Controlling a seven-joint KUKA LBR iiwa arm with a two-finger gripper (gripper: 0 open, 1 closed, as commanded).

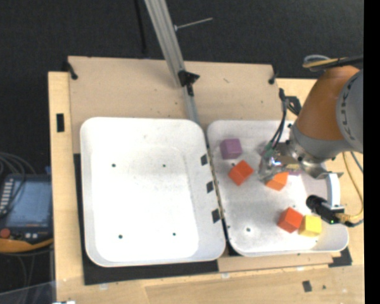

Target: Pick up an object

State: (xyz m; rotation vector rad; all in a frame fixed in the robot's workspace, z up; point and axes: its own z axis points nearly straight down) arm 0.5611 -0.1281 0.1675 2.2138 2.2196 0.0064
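Inside the right bin (253, 242), five blocks lie; whether the hand (270, 168) grips is unclear.

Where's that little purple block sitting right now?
The purple block lies in the right bin, near its upper left corner, just above and left of an orange block and left of the end effector.

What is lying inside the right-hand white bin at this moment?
In the shallow white right bin: a purple cube, an orange-red cube, another orange-red cube touching a yellow cube, and an orange block under the gripper. The grey arm covers the bin's upper right.
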